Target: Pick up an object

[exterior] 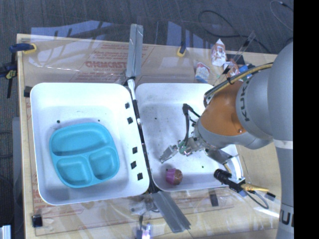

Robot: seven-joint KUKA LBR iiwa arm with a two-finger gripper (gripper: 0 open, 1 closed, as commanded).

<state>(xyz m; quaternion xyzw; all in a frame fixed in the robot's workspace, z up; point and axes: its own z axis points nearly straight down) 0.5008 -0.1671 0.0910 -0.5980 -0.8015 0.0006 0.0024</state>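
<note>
Two white bins are set side by side on the bench (75,54). One blue tray (83,153) is seen in the left bin (42,98). One small purple ball (173,176) lies near the front of the right bin (159,96). The hand (172,152) is held low just behind the ball, apart from it, and nothing is gripped.

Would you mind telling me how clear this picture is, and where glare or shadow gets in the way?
Camera view: even, soft light; a clear sheet behind the bins throws pale glare; the arm casts faint shadow on the right bin's floor; the end effector looks slightly blurred; the blue tray and purple object are sharp enough.
</note>
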